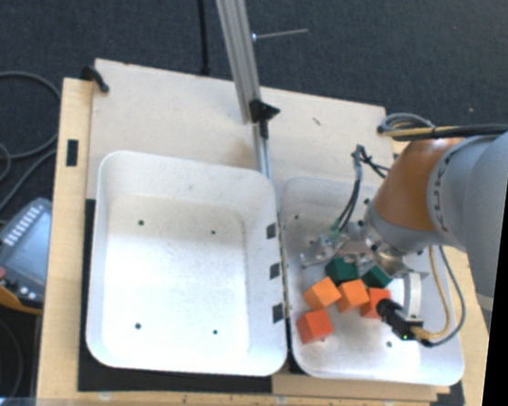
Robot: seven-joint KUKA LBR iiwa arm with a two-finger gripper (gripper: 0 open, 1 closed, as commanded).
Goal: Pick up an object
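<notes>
I've got the arm (440,188) reaching in over the right bin (427,366), wrist low above the block cluster. The gripper (350,255) sits right at the green block (347,271), with orange blocks (339,293) just toward the bin's near side. Whether it's parted or closed, I cannot tell; the wrist hides it.

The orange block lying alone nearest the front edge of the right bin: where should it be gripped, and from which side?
Grip the lone orange block across two opposite flat faces, coming straight down from above. It sits slightly apart from the cluster of orange blocks and green blocks under the end effector, so its sides look free. Its front-left sides, facing the right bin wall, seem the clearest.
</notes>
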